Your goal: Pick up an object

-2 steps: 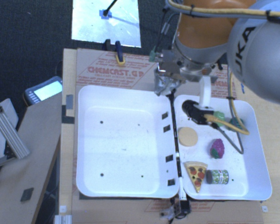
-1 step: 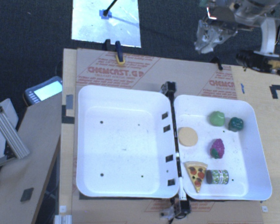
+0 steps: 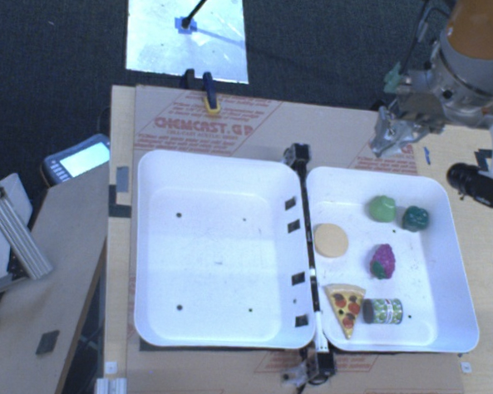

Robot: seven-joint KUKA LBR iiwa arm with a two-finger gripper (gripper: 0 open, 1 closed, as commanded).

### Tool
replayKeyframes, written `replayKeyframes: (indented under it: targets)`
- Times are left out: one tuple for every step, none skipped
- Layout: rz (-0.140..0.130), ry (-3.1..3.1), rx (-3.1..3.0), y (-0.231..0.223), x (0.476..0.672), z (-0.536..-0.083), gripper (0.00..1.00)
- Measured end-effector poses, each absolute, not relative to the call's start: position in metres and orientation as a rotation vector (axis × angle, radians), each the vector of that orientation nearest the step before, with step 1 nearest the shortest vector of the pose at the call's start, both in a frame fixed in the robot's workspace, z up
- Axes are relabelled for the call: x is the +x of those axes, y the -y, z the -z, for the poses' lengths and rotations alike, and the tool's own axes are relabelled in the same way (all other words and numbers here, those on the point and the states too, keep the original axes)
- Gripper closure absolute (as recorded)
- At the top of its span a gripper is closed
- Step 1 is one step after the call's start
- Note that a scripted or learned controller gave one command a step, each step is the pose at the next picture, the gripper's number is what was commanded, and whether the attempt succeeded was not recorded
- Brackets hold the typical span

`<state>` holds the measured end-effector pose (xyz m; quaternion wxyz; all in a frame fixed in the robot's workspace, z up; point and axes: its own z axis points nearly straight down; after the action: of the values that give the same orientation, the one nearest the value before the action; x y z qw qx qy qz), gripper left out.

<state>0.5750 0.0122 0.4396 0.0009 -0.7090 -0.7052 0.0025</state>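
Two white bins (image 3: 223, 170) are sitting on the table (image 3: 334, 127), the right one holding six toys, one each: green ball (image 3: 382, 209), dark-green lump (image 3: 415, 218), tan disc (image 3: 330, 240), purple grapes (image 3: 382, 261), pizza slice (image 3: 345, 305), can (image 3: 383, 311), while the claw (image 3: 390, 142) is hovering beyond it, its state untellable.

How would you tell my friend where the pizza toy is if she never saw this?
Look at the right bin, the one that holds the toys. Go to its near edge, by the divider between the bins: the pizza slice lies there, just left of a small green can and below a round tan cookie. It is the only triangle, yellow with red dots.
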Motion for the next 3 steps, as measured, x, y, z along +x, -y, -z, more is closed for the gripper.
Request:
replayKeyframes:
  targets:
    - [-0.005,2.219,-2.220,0.008,0.522,-0.384,1.00]
    - [0.016,2.229,-2.235,0.063,0.524,-0.542,1.00]
    - [0.000,2.231,-2.210,0.004,0.522,-0.497,1.00]
